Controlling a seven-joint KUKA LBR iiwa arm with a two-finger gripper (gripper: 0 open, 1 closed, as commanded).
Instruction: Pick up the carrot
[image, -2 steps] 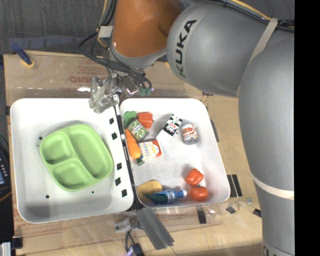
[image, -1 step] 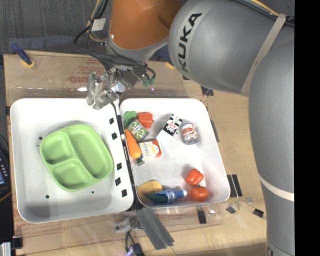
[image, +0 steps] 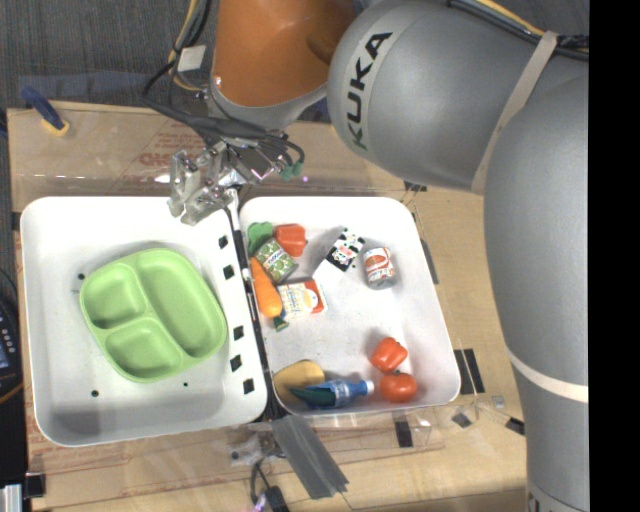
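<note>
The carrot (image: 265, 290) is orange and lies lengthwise along the left wall of the right bin (image: 425, 300), next to the divider between the bins. My gripper (image: 200, 195) hangs above the back edge of the left bin (image: 45, 300), near its right corner, up and to the left of the carrot and well apart from it. Its metal fingers point down and nothing is visible between them.
A green three-part plate (image: 150, 310) sits in the left bin. The right bin also holds a green packet (image: 276, 260), a red item (image: 291, 238), a small carton (image: 303, 298), a can (image: 379, 267), a black-and-white item (image: 345, 250), red peppers (image: 390, 353) and a blue bottle (image: 335, 391).
</note>
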